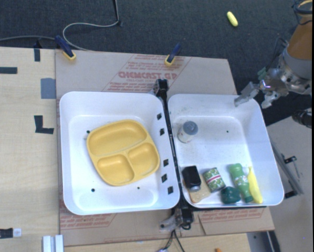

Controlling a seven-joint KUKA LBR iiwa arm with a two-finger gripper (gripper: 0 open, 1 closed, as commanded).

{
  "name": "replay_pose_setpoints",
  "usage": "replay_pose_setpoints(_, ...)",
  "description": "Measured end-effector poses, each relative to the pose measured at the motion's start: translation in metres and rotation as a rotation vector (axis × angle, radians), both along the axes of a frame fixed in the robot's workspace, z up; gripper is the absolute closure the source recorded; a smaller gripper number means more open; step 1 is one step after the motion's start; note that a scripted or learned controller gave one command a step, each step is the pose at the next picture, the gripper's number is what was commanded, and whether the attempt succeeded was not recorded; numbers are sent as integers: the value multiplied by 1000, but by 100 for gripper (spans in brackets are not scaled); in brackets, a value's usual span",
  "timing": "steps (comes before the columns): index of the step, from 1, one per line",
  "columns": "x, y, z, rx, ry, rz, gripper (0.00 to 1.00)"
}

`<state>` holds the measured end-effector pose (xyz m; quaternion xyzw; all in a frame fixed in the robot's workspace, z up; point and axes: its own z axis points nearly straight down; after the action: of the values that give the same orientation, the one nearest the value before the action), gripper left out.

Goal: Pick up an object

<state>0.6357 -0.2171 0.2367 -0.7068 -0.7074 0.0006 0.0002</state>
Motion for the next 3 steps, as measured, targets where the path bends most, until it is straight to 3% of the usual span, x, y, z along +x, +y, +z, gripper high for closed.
replay_pose_setpoints(1,-76,56,-149,1,-1,0,0)
replay_pose_setpoints(2,-59,161,-52,2,-2,2,0)
replay_pose_setpoints(3,14,198,-53,0,0,2,0)
